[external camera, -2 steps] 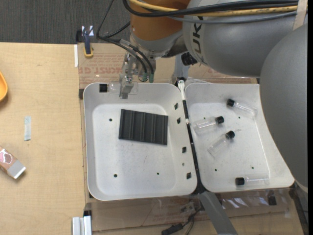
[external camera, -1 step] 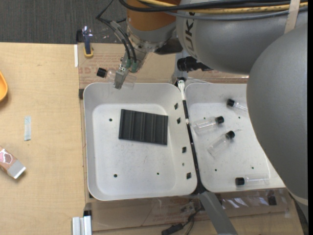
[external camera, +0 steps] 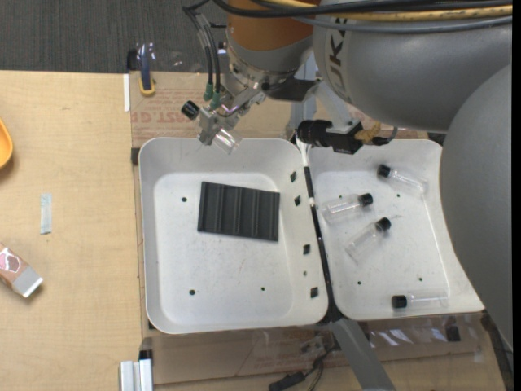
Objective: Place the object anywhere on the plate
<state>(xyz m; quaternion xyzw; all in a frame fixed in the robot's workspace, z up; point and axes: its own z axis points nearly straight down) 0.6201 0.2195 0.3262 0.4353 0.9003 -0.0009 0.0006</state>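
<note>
We see the grey arm [external camera: 423, 55] fill the upper right of the frame, its bulky links running down the right side. The orange band [external camera: 264, 15] sits at top centre, just above the wrist. Below it the gripper [external camera: 218, 133] points down and left, a small clear thing between its fingertips.

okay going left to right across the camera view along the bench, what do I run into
Orange object at the edge → small grey strip → left bin holding the dark ribbed plate → right bin holding four black-capped clear tubes, the nearest at.
</note>
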